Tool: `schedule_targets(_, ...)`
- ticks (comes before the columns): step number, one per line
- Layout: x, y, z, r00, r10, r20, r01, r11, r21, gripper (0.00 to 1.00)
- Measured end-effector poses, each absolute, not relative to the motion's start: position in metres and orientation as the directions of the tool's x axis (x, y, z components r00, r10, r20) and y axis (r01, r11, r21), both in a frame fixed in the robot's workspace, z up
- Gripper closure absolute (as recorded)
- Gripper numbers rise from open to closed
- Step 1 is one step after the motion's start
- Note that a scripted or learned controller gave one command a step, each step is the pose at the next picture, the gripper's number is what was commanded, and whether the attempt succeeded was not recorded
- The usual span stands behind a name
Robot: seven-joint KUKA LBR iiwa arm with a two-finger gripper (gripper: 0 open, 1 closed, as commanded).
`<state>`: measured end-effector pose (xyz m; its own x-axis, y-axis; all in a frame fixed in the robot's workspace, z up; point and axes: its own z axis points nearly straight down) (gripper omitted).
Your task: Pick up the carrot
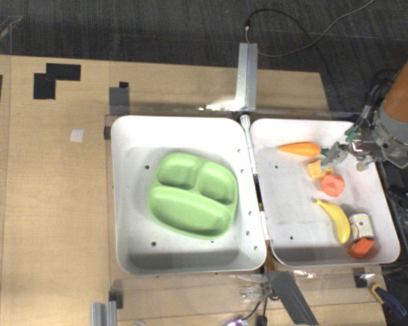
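The orange carrot [300, 149] lies on its side in the far part of the right bin [285, 209], its tip pointing left. My gripper [347, 159] hovers over the bin's far right, just right of the carrot's thick end. Its fingers stand open and nothing is between them. One fingertip [331, 155] is close to the carrot's end and above a small orange block [315, 170]. The grey arm with its orange band [402, 99] comes in from the right edge.
The right bin also holds a pink-red round piece [332, 185], a banana [335, 221], a small white and brown item [361, 225] and a red-orange piece [361, 248]. In the left bin [132, 155] lies a green divided tray [192, 194].
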<state>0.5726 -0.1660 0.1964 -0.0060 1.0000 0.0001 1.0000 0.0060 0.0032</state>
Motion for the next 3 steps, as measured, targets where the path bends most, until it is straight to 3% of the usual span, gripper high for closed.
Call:
schedule_targets(1, 0.634, -0.133, 0.21, -0.075, 0.997, -0.001, 0.997, 0.075, 0.007, 0.0)
schedule_targets(2, 0.67, -0.156, 0.14, -0.248, 0.969, -0.003, 0.969, 0.248, 0.006, 0.0)
schedule_targets(3, 0.672, -0.154, 0.091, -0.223, 0.975, -0.004, 0.975, 0.223, 0.008, 0.0)
